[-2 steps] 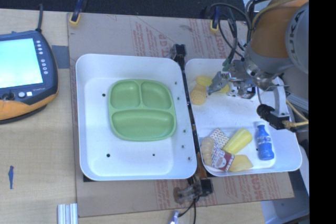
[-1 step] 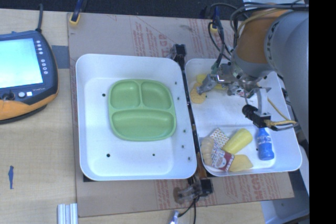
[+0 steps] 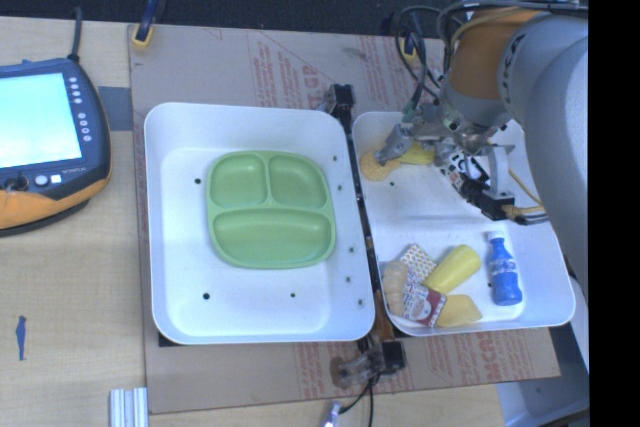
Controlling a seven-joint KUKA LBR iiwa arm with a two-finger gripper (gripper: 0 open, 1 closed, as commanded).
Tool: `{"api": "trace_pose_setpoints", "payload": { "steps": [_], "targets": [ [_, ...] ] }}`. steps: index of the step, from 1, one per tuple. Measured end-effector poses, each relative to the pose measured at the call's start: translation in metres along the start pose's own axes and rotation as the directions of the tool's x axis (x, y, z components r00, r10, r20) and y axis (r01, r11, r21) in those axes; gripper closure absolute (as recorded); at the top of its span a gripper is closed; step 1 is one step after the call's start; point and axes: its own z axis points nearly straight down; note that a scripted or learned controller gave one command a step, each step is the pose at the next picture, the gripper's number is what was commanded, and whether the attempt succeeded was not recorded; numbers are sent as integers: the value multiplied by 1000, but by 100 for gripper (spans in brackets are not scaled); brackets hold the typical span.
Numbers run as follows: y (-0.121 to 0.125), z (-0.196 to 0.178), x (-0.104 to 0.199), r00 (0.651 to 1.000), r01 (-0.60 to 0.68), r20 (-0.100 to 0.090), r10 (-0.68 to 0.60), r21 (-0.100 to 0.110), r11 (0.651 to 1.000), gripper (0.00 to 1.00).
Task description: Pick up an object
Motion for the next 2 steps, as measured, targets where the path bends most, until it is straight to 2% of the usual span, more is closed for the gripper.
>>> {"api": "trace_pose_setpoints", "payload": {
  "steps": [1,2],
  "targets": [
    [0,-11,-1,1000,4,1,-4,1,1000,100],
    [0,-11,0,1000,5,0,-5,1,1000,0]
  ]
}}
